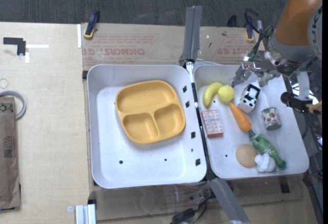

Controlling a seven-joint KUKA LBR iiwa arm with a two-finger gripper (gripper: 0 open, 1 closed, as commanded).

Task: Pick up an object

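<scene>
The claw (251,72) hangs open and empty above the right bin (300,130), near the black-and-white carton (249,98), so I'd centre both fingers squarely on that 1 carton, avoiding the carrot (240,117).

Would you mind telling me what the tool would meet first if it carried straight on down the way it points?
Probably the black-and-white cow-print carton, which lies just below the tool; the height between them is hard to judge from this slanted view.

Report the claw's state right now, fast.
Claw: above the right white bin's far end, near the black-and-white cow-patterned box; nothing seen held, and open or closed cannot be told.
</scene>
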